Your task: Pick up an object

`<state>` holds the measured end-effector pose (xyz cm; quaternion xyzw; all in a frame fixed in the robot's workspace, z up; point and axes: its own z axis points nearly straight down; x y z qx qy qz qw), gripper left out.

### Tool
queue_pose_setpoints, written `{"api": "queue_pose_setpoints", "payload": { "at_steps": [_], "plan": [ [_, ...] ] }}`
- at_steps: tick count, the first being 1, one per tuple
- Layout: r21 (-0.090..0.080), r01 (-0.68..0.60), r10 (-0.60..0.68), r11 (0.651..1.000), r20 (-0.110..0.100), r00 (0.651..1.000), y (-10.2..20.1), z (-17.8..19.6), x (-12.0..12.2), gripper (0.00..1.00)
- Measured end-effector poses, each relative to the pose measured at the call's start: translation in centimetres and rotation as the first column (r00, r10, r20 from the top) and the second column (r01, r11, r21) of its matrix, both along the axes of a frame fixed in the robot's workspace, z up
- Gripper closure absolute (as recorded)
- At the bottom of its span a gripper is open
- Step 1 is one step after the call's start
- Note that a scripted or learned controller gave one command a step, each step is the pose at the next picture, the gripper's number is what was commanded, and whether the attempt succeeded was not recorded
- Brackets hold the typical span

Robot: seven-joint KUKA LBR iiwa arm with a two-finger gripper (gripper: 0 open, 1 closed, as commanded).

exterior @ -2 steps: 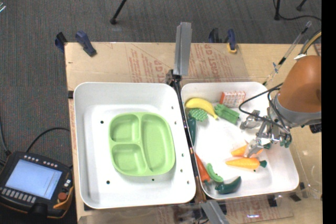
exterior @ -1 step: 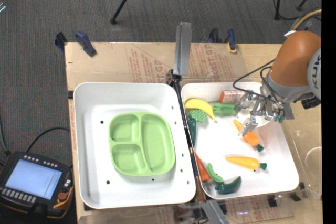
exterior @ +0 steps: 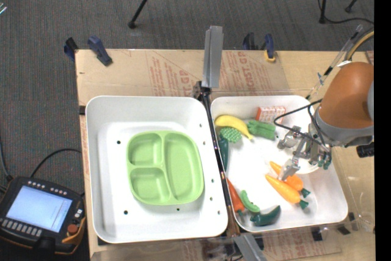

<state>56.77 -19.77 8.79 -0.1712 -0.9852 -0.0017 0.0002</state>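
The right bin (exterior: pixel 330 208) holds several toy foods. A yellow banana (exterior: pixel 233 124) lies at its back left, with a light green knobbly piece (exterior: pixel 231 135) and a green vegetable (exterior: pixel 263 129) beside it. An orange-red box (exterior: pixel 270 113) rests near the back wall. Two orange carrots (exterior: pixel 283 187) lie at the front right. My gripper (exterior: pixel 292 163) hangs over the right bin's middle right, its tip just above the rear carrot (exterior: pixel 288 174). Nothing visibly sits in it.
The left bin (exterior: pixel 104 131) bears a light green divided plate (exterior: pixel 165 168). A dark green vegetable (exterior: pixel 223 150), a carrot (exterior: pixel 235 195) and a dark green piece (exterior: pixel 266 217) lie along the right bin's left and front. A teach pendant (exterior: pixel 38 211) sits at the bottom left.
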Motion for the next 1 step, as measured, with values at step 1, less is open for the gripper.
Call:
{"api": "queue_pose_setpoints", "payload": {
  "at_steps": [1],
  "plan": [
    [-0.001, -0.128, 0.128, 0.992, -0.001, 0.992, 7.52, -0.11, -4.49, 0.0]
  ]
}}
